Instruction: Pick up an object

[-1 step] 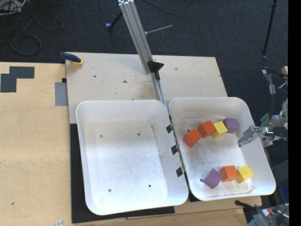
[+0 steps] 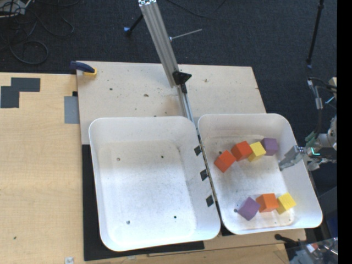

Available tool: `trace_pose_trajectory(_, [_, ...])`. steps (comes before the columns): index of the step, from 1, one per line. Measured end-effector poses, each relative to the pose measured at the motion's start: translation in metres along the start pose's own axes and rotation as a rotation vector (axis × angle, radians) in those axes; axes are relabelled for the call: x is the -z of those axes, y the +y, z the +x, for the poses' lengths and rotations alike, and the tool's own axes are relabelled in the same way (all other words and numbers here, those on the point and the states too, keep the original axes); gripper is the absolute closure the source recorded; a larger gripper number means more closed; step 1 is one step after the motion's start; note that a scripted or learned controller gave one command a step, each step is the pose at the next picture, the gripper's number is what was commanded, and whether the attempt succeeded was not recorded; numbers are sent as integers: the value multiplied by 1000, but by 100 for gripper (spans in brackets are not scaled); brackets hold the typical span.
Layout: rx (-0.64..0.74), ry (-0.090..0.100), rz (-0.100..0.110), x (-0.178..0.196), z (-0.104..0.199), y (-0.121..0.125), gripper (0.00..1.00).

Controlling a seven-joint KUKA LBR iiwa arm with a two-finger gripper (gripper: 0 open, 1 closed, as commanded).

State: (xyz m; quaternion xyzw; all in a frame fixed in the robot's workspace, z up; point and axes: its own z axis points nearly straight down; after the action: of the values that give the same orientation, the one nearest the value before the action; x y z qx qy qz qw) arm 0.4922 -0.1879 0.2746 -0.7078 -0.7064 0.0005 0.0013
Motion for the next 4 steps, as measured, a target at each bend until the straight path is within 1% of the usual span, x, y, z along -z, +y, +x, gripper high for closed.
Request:
trace_pose_trajectory(1, [1,2,6,-60,-5,5,0])
trace_pose_trajectory(2, [0,3,7,-116,7,3,0])
trace_pose_trajectory(3, [-1,3,6,-165,15,-5,0])
trace_pose_trajectory(4, [-10,0,1,-153,12,-4,100])
